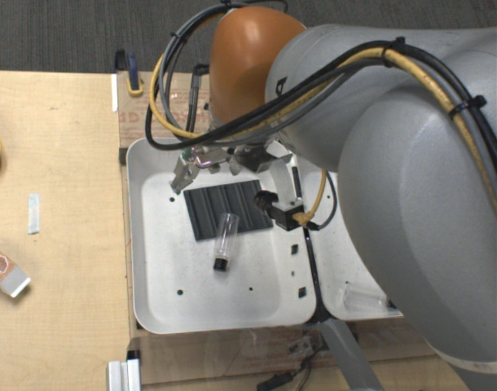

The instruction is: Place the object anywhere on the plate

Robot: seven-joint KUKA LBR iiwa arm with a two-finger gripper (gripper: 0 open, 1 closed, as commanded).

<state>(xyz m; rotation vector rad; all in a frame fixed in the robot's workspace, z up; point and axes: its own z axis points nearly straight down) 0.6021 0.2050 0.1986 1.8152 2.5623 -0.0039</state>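
Whether the pincer is open cannot be told; it hangs above the ribbed dark plate bearing a clear tube.

A bulky grey arm with an orange band, looped by black and yellow cables.

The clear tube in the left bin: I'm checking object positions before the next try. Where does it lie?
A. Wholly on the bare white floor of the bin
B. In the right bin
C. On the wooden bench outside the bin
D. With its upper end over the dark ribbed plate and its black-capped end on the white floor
D. The clear tube overlaps the lower edge of the dark ribbed plate, while its black cap rests on the left bin floor.
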